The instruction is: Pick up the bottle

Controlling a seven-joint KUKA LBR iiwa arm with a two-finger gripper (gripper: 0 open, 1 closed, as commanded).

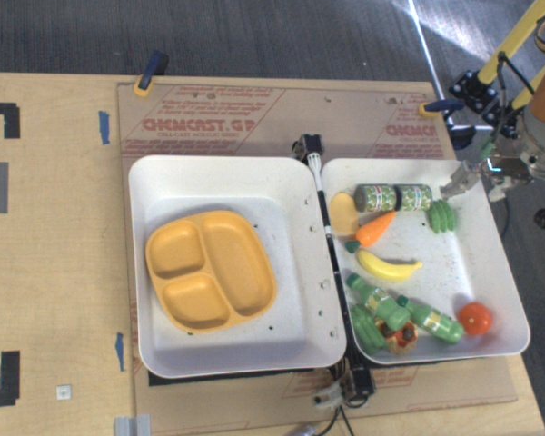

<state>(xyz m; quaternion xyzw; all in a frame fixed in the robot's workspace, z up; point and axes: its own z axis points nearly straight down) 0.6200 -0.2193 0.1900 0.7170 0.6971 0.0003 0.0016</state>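
The bottle (393, 197) lies lengthwise left-right, just left of the hand (461, 178), whose finger state cannot be told.

Bottle (393, 196) hemmed by carrot (374, 230), green toy (441, 216); open above.

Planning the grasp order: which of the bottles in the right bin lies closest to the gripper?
The dark bottle with the green label at the bin's far edge, lying on its side just left of the gripper. The green bottle lies at the near edge.

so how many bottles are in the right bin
2: a dark bottle lying along the far side by the jaws, and a green bottle lying near the front. Clutter there may hide more.
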